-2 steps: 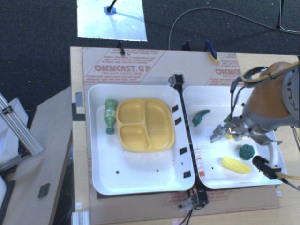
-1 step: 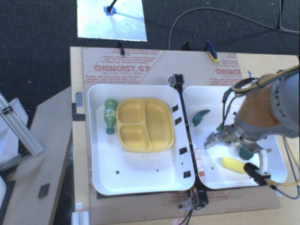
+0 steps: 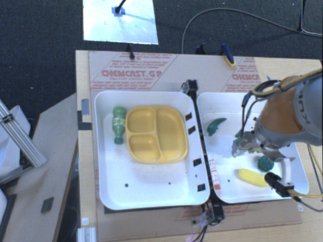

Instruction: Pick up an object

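While the gripper [image 3: 242, 147] hangs low in the right bin [image 3: 227, 102], jaws too blurred to tell, a yellow toy corn [image 3: 252, 177] lies nearby, likely light, hard, slippery, best pinched across its middle.

you can read "chemcast gp" in red print on the brown paper-faced sheet [image 3: 151, 72] that lies under the two bins on the table, behind the left bin. the same red print starts again behind the right bin, where you get only "chemcas" before it is cut off. smaller red lines beneath both are too blurred to read.
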{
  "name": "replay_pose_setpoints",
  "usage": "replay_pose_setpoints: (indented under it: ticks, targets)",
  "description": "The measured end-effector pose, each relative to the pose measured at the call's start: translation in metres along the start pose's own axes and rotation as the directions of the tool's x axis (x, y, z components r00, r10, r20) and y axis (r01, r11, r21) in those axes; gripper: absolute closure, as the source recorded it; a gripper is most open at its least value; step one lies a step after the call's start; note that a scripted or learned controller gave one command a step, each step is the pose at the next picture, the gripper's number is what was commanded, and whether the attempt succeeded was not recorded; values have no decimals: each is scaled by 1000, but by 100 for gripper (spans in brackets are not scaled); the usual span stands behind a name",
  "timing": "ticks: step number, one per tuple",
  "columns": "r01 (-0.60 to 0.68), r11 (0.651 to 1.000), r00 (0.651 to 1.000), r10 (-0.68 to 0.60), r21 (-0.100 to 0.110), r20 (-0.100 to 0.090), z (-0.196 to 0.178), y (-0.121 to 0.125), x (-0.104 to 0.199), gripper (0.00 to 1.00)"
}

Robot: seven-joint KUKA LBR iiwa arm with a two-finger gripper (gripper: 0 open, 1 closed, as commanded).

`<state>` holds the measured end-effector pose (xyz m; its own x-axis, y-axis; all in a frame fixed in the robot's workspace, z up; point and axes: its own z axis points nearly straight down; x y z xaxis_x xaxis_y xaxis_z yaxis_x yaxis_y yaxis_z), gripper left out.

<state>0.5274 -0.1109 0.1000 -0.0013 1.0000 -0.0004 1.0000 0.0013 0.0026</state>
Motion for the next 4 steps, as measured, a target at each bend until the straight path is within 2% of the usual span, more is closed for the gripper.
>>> replay_pose_setpoints:
  ticks: [3,4]
  targets:
    - [5,1000,1000,-5,-7,1,-171,2,3,100]
    - [4,1000,1000,-4,-1,0,-180,3,3,100]
